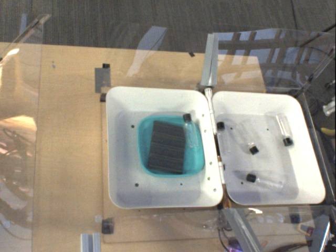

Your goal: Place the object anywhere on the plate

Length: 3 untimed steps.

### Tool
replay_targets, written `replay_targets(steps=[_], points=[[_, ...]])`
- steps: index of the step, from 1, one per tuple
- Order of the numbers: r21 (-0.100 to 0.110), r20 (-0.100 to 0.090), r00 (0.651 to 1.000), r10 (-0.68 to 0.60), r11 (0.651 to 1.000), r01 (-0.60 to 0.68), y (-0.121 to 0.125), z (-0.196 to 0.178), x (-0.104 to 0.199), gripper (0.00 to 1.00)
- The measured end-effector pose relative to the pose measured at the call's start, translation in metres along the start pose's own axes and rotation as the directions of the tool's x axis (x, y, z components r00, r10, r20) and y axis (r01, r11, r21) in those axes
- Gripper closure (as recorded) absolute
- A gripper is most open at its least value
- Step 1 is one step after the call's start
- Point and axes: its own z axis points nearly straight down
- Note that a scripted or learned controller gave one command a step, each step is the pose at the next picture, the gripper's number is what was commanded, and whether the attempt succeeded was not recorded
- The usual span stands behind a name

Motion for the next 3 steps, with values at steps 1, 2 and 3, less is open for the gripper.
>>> replay_targets(steps=[1, 2, 3], points=[[0.002, 0.000, 0.989, 0.148, 0.989, -0.148, -0.0202, 0.0010, 0.0076, 0.00], [0.002, 0.000, 0.961, 0.278, 0.961, -0.278, -0.0200, 0.0004, 0.0079, 0.00], [0.001, 0.001, 0.917, 0.398, 0.917, -0.398, -0.0201, 0.0002, 0.0079, 0.00]])
